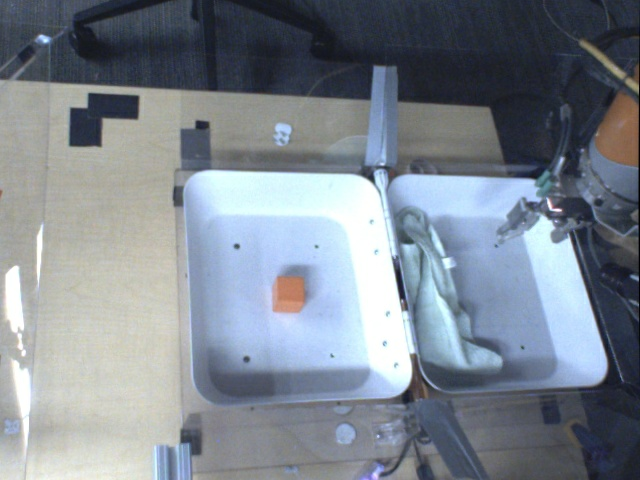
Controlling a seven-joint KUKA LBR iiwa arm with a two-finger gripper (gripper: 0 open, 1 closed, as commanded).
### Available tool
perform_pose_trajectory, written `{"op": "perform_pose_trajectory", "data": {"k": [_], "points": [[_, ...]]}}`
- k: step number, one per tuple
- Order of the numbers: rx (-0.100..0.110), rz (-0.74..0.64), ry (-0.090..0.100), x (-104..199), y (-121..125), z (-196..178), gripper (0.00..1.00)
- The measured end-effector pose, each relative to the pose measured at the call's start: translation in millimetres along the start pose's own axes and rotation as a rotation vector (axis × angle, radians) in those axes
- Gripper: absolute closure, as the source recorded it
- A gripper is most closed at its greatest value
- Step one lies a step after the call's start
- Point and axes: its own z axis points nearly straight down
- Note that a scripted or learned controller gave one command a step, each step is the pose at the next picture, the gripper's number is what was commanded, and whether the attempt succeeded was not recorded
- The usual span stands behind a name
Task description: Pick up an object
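Claw (525, 223) hangs over right bin (590, 368) at its 1 o'clock corner, opening unreadable, pale cloth (435, 298) bunched along 9 o'clock wall, orange cube (289, 294) mid left bin (200, 268), both reachable.

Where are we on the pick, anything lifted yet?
Nothing looks picked yet. The orange cube sits on the floor of the left bin, and the pale cloth lies along the left side of the right bin. The gripper is above the right bin's upper right, apart from the cloth. Reaching, grasping and lifting remain.
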Motion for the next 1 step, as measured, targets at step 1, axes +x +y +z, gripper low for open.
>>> {"op": "perform_pose_trajectory", "data": {"k": [1], "points": [[0.000,-0.003,0.000,2.8,69.3,137.0,0.00]]}}
